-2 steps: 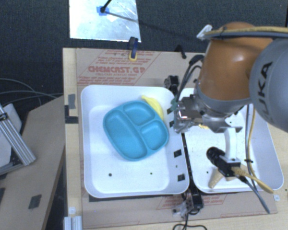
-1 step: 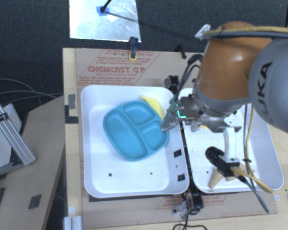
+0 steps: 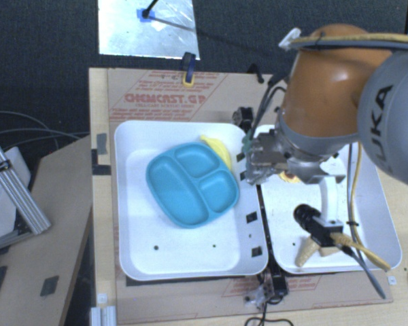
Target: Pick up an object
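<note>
Bench (image 3: 68,202): pale wood, with a cardboard sheet (image 3: 163,97) printed in red lying under both bins. Dark carpet (image 3: 41,46) beyond it. A silver reflective sheet (image 3: 146,19) lies on the carpet, far behind the pincer. An aluminium rail (image 3: 17,189) stands well off toward the view's left.

Pincer (image 3: 262,163): hangs over the divide between the bins. Released or clenched: cannot tell, as the wrist hides it.

Left bin (image 3: 177,257): a blue divided tray (image 3: 190,182) lies flat, to the view's left of the pincer. A yellow item (image 3: 219,148) is tucked under the tray's far edge, close to the pincer.

Right bin (image 3: 377,202): a tan piece (image 3: 306,255) lies near the front wall, on the camera side of the pincer and apart from it.
</note>
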`<state>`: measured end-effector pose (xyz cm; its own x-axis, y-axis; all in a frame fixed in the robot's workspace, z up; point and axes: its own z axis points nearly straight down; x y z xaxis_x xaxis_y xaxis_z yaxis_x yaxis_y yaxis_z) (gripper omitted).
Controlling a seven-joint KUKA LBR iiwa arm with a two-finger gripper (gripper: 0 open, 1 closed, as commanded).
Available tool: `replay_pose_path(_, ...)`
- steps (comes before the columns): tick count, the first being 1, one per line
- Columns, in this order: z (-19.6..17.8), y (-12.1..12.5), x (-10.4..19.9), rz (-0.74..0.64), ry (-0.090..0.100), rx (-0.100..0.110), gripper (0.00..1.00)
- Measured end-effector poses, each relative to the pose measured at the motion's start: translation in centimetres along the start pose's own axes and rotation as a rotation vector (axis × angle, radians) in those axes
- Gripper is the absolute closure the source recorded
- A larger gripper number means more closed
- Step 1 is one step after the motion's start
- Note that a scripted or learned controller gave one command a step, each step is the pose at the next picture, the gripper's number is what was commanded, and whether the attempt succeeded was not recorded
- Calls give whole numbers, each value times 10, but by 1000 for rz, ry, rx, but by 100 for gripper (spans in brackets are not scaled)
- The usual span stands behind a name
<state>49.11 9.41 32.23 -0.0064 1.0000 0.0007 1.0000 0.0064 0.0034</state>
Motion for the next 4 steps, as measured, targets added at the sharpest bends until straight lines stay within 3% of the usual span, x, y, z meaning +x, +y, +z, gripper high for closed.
replay_pose_path(1,-92,-4,-22,3,0,-5,100)
replay_pose_path(2,-94,-4,-2,3,0,0,100)
replay_pose_path(3,-113,-4,51,2,0,0,100)
replay_pose_path(4,-113,-4,50,2,0,2,0)
